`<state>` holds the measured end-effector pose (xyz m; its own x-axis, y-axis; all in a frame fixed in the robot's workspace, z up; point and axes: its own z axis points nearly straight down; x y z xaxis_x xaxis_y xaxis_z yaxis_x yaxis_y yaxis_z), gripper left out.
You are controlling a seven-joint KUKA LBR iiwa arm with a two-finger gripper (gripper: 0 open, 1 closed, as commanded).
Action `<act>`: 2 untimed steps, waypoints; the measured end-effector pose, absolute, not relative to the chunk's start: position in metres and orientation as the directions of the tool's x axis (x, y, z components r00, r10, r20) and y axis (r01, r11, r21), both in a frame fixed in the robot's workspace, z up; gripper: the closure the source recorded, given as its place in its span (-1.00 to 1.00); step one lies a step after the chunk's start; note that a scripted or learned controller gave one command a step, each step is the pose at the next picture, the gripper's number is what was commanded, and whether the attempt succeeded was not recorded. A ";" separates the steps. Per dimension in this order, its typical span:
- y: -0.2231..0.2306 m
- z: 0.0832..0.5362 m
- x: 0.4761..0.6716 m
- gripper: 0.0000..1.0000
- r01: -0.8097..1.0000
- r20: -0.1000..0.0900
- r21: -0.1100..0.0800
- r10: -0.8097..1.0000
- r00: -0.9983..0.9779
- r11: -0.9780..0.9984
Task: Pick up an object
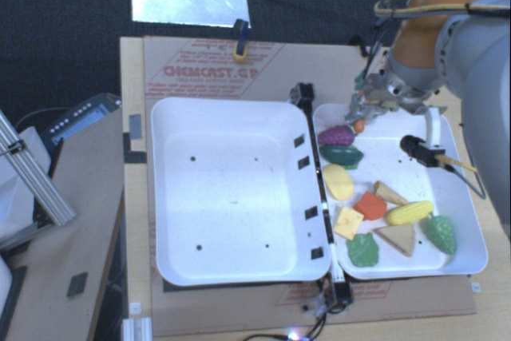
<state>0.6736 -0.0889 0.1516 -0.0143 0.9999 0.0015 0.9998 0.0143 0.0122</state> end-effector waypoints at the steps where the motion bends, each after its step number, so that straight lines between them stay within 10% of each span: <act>1: -0.020 0.240 0.671 1.00 1.000 0.002 0.012 1.000 -0.012 0.012; 2: 0.005 0.214 0.620 1.00 1.000 0.001 -0.004 1.000 -0.006 0.006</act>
